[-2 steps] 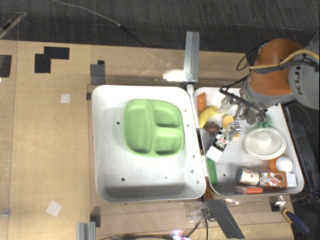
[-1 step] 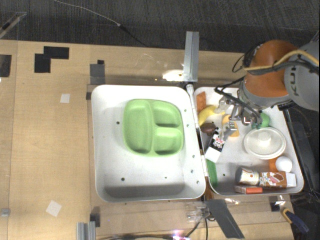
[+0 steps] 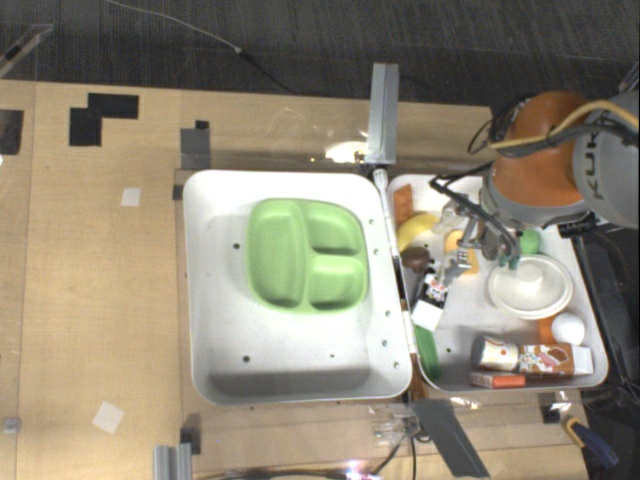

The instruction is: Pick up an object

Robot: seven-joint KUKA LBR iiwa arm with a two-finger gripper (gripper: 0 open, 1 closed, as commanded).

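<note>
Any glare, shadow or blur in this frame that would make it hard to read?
Camera view: a bright glare spot sits on the bench just above the left bin; soft shadow lies along that bin's lower wall; the green tray is evenly lit and sharp; the right bin clutter around the pincer is small and soft, hard to resolve.

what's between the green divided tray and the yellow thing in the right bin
In the camera view, the adjoining rims of the two bins lie between the green divided tray and the yellow object, plus a strip of bare white floor of the left bin.

R bin [image 3: 596,368] crowded; L bin [image 3: 215,358] open around green tray [image 3: 305,253].
</note>
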